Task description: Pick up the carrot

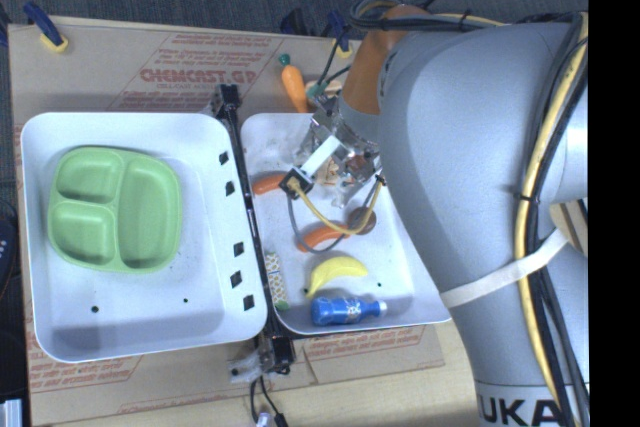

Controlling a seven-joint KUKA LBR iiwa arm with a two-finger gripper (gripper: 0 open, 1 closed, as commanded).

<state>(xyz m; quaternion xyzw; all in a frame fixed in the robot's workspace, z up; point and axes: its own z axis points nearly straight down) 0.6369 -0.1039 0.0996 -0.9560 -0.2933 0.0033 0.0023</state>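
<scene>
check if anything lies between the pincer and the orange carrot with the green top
No loose object does. The orange carrot with the green top lies on the cardboard just outside the right white bin, so that bin's far rim stands between it and the pincer over the bin.

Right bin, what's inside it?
A banana, a blue bottle and two orange pieces show in the bin. The arm covers its right part, so anything there is hidden.
</scene>
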